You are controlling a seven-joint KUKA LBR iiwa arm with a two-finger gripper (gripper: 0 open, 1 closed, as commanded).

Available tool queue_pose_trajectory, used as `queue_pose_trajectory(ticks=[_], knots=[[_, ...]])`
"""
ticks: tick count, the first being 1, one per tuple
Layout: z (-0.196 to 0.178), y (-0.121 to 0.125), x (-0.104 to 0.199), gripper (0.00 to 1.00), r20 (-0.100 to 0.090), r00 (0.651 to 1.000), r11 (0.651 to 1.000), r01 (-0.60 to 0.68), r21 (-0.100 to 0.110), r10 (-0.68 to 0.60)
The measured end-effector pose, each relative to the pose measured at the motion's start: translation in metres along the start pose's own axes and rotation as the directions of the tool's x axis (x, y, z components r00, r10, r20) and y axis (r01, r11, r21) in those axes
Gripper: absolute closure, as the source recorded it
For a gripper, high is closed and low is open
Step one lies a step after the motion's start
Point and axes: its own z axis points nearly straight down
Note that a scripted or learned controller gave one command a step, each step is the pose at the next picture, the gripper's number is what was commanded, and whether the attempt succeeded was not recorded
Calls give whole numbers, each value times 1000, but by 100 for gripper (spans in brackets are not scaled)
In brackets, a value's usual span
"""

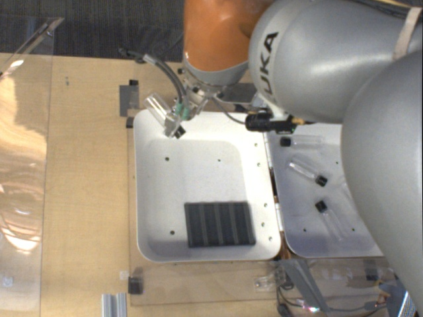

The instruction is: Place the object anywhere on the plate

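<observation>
Plainly, the grey arm point(317, 58) reaches in from the right, and its orange band point(215, 25) hangs over the far edge of the left bin point(198, 157). The tool end sits above that bin's far left corner. It is small and partly blurred there, with a green spot and some pale, clear parts. Whether the jaws are released, clenched or grasping anything cannot be told.

The plate point(219, 223), a dark ribbed rectangle, lies flat on the floor of the left bin. It is close to the near edge and nearer the right corner than the left, with bare white floor between it and the tool end.

The loose objects lie in the right bin point(310, 236), well apart from the plate. A clear tube with a black end point(307, 172) lies at a slant near the bin's middle. A small black piece point(322, 207) rests just nearer the near edge, and another small dark piece point(285, 140) sits by the far left corner. Which of these is the task's object cannot be told.

Both bins stand side by side on the pale wooden desk point(79, 197), and a small black block point(135, 284) sits by the left bin's near left corner.
</observation>
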Motion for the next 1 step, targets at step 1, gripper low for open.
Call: queue_pose_trajectory(ticks=[1], knots=[[107, 21, -6, 100, -4, 972, 972, -235, 9, 235]])
